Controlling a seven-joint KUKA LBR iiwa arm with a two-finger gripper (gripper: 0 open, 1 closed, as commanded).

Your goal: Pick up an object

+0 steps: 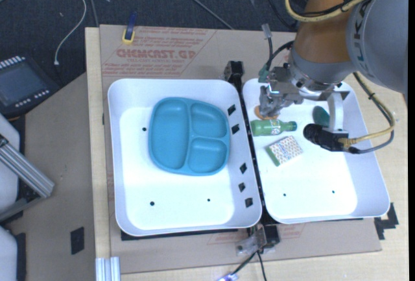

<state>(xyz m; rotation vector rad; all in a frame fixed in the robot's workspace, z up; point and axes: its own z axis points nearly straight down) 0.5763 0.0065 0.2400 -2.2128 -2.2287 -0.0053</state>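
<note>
My gripper (270, 103) hangs low over the far left part of the right bin (337, 198), just above a small green bottle (272, 126) that lies on its side. A bit of an orange-brown thing (262, 111) peeks out beneath the gripper, right behind the bottle. In front of the bottle lies a small green-and-white checkered packet (285, 150). A teal object (321, 114) sits to the right of the gripper, partly hidden by the robot's bracket. I see nothing lifted off the bin floor.
The left bin (130, 195) holds a blue divided plate (189, 135). A raised rim with black clips (243, 143) runs between the two bins, close to the gripper's left. The arm's grey and orange body (343, 7) covers the right bin's far corner.
</note>
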